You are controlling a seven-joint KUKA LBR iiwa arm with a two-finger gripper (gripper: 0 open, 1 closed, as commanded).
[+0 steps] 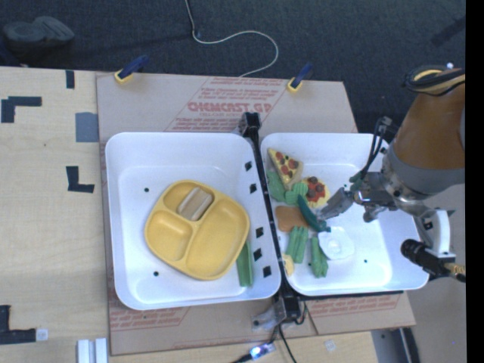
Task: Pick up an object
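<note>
- hand [327, 216] sits low in the right bin [378, 274], centre-right of frame; i cannot tell its state.
- toy food pile [301, 206] lies touching it at the bin's left side.
- yellow plate [198, 229] in left bin [128, 203].

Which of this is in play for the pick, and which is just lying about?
In play: two-finger gripper; green toy bean pods; toy pizza slice; right white bin.
Lying about: yellow divided plate; left white bin; white cable.

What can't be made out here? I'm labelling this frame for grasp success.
- Gripper: finger state too small and blurred in the camera view.
- Brown piece on the yellow plate: too small to identify.
- Toy food pile: items overlap, partly hidden by the arm.
</note>
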